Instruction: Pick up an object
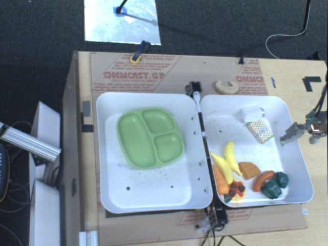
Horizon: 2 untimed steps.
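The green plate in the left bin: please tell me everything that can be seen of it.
The green plate is pale green and looks like plastic, a rounded square with three compartments: one long at the left, two smaller at the right. It lies flat and slightly rotated on the floor of the left bin, toward its upper middle. Nothing lies in it or touches it besides the bin.

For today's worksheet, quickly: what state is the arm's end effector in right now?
End effector: over the right edge of the right bin, nothing seen in its grasp; open or shut cannot be told.
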{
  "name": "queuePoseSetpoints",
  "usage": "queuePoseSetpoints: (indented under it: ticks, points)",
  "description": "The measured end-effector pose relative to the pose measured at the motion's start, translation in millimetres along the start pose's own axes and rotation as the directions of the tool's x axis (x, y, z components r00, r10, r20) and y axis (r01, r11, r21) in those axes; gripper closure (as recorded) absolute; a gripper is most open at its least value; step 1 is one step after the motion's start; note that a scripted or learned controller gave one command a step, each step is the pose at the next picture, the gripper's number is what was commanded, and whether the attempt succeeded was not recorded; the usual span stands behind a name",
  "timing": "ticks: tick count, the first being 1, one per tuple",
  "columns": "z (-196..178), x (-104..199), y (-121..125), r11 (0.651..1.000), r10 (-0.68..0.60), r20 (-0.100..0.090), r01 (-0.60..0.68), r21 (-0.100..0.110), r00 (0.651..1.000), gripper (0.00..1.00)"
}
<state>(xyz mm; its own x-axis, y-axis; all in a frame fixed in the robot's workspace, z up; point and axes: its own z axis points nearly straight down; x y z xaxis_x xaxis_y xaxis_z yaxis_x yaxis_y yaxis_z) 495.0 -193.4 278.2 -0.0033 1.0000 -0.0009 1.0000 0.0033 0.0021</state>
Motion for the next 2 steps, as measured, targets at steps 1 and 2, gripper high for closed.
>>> queuePoseSetpoints:
  ticks: [1,2]
  points:
    - [102,-13,28,1.0,0.002,-0.001,-0.002,0.004,1.0,0.0]
    - [194,-13,72,1.0,0.0,0.0,0.0,0.0,1.0,0.0]
